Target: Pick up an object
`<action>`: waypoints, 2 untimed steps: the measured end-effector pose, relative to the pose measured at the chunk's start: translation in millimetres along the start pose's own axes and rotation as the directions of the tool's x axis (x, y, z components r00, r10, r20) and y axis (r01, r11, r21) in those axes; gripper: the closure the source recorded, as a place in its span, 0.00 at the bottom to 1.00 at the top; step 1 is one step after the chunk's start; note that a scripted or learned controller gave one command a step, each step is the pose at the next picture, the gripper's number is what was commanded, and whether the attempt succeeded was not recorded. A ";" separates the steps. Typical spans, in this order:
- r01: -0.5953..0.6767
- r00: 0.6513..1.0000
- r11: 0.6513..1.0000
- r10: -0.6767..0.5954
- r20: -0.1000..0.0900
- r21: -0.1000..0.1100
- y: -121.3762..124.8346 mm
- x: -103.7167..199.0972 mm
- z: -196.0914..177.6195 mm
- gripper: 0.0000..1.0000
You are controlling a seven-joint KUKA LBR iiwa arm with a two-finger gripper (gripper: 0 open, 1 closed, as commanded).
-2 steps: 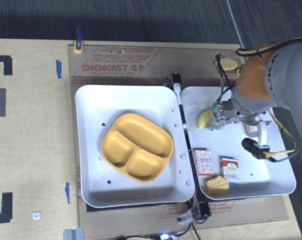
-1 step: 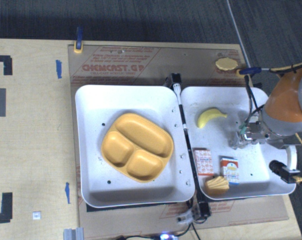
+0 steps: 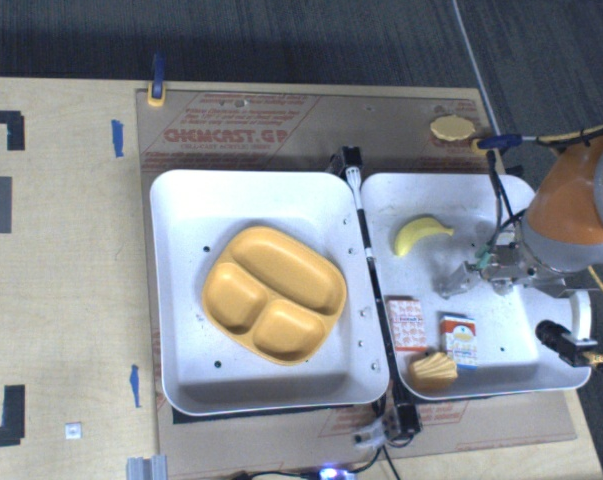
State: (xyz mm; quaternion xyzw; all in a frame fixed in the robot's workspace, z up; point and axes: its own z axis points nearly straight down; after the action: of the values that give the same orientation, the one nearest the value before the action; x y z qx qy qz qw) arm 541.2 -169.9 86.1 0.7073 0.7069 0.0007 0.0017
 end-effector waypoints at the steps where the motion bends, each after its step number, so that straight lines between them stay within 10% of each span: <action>1: -0.007 1.000 1.000 0.007 0.014 -0.016 -39.0 57.6 -3.0 0.00; 2: -0.004 1.000 1.000 0.004 0.008 -0.014 -38.3 60.6 -12.3 1.00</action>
State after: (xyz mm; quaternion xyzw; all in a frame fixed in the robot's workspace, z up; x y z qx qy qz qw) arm 502.9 -109.3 98.1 0.7088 0.7054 0.0031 0.0094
